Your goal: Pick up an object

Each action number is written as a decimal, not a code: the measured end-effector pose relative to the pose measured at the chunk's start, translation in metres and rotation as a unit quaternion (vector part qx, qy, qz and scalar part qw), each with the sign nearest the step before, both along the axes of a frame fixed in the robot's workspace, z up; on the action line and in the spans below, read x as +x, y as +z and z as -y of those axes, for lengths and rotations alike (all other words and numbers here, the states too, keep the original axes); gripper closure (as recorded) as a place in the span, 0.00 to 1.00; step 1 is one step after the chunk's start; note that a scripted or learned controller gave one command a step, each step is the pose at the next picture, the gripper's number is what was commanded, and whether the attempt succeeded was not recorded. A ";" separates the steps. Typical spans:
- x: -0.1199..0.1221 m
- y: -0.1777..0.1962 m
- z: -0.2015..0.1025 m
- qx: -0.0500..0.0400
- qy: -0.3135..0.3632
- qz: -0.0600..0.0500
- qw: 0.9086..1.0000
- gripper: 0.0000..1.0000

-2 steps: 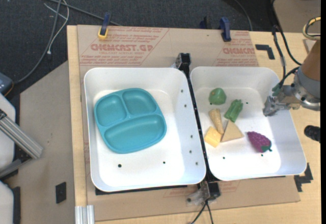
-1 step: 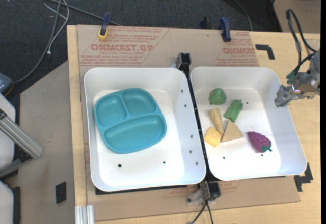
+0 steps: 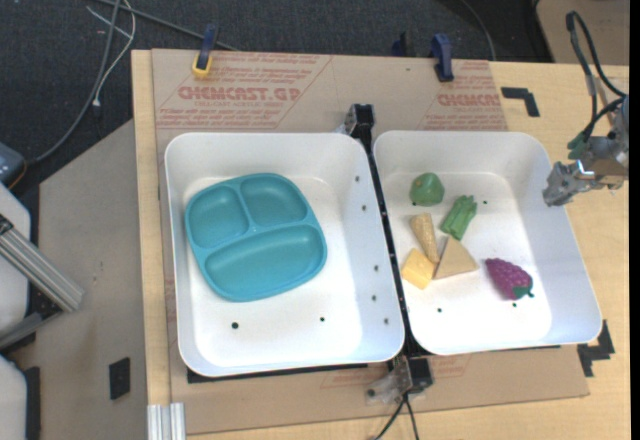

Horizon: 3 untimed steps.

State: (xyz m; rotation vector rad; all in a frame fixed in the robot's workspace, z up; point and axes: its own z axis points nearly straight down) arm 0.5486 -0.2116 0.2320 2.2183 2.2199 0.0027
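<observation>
The right bin (image 3: 530, 153) holds several toy foods: a round green vegetable (image 3: 427, 189), a green pepper-like piece (image 3: 460, 216), a pale yellow corn-like piece (image 3: 425, 233), a tan wedge (image 3: 456, 259), a yellow cheese block (image 3: 417, 269) and a purple grape bunch (image 3: 509, 277). The gripper (image 3: 560, 186) hangs at the right rim of this bin, right of the foods and above the grapes. Nothing shows between its fingers.
The left bin (image 3: 200, 328) holds a teal divided plate (image 3: 256, 234). Two clamps, blue and yellow (image 3: 207, 49) and blue (image 3: 441, 56), pin the cardboard sheet at the back. Cables lie on the dark floor beyond the bench.
</observation>
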 end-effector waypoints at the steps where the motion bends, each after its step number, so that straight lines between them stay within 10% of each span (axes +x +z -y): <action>1: 0.011 -0.010 -0.049 0.001 0.002 -0.002 1.000 1.00; 3: 0.027 -0.004 -0.142 0.001 0.002 -0.002 1.000 1.00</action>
